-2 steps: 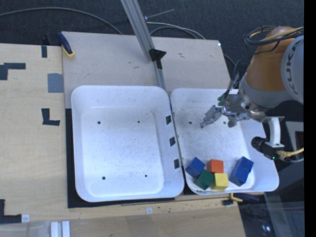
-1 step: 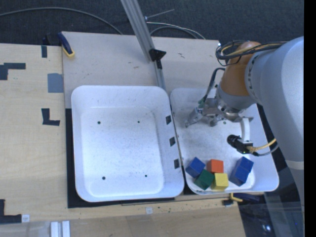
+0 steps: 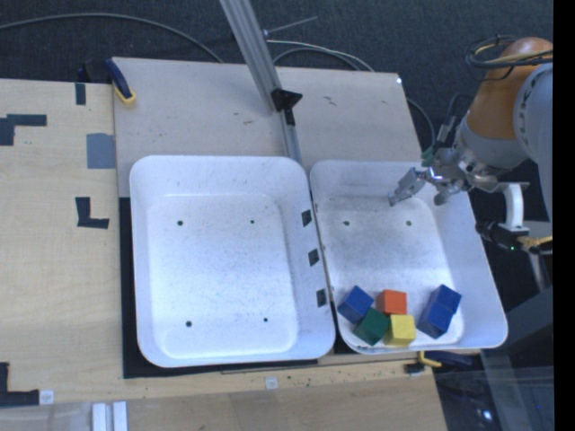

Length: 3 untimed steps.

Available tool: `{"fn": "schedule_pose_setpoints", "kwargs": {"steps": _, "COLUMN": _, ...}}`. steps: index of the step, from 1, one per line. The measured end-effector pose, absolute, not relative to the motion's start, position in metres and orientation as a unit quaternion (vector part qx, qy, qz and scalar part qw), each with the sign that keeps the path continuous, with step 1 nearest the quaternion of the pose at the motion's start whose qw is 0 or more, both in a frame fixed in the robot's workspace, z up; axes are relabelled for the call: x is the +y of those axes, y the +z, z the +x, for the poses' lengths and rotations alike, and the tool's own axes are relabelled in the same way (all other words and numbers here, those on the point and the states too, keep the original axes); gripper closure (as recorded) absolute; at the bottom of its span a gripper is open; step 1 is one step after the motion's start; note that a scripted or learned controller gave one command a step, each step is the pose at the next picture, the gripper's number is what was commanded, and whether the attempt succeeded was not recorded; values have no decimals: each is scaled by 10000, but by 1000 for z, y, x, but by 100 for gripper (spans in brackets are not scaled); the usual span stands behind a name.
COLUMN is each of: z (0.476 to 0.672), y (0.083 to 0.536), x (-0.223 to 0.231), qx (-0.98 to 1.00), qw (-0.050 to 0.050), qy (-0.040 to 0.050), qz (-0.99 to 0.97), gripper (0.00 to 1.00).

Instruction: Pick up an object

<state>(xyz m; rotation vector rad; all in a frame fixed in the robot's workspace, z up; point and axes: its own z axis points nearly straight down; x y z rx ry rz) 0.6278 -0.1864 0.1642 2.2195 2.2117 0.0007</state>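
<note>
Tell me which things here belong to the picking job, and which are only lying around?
For the job:
gripper
blue block
orange block
green block
yellow block
large blue block
right bin

Lying about:
left bin
clamp
metal post
cables

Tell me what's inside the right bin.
Five blocks sit clustered at the right bin's near end: two blue, one orange, one green, one yellow. The gripper hangs over its far end. The blocks cover whatever lies under them.
</note>
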Motion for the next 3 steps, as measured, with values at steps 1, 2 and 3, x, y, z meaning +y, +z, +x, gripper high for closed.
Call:
{"fn": "schedule_pose_setpoints", "kwargs": {"steps": 1, "z": 614, "y": 87, "x": -107, "qx": 7095, "qw": -41, "qy": -17, "qz": 7047, "gripper": 0}}
{"fn": "schedule_pose_setpoints", "kwargs": {"steps": 2, "z": 612, "y": 102, "x": -148, "qx": 7067, "qw": 2, "qy": -10, "qz": 7075, "gripper": 0}}
{"fn": "schedule_pose_setpoints", "kwargs": {"steps": 3, "z": 609, "y": 91, "x": -90, "qx": 7092, "qw": -15, "qy": -3, "qz": 7050, "gripper": 0}}
